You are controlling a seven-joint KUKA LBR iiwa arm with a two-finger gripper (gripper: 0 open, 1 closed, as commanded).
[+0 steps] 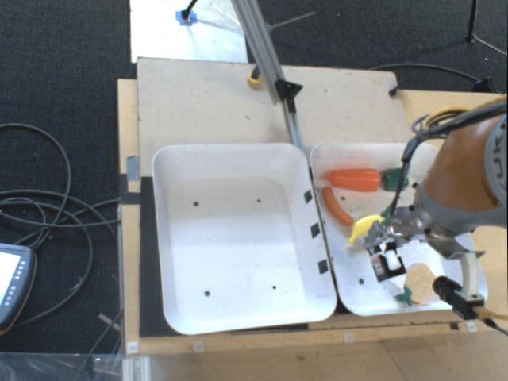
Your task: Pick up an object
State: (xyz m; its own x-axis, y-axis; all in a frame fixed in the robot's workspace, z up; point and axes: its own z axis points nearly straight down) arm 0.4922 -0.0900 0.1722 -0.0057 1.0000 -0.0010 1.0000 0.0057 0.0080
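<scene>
left white bin (238, 236) sits on a pale bench board (206, 101); grey metal pole (258, 34) slants across the board; black cables (55, 205) lie on dark carpet at left, near a handheld screen (12, 280)

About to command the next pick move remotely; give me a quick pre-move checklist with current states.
1. Gripper is over the right bin: ok.
2. Target within reach: the yellow object lies right beside the gripper: ok.
3. Object already held: cannot tell.
4. Crowding: the orange sausage-shaped item touches or nearly touches the yellow object: not ok.
5. Carrot toy lies apart toward the far wall: ok.
6. Tan round item near the front wall, partly under the arm: cannot tell.
</scene>
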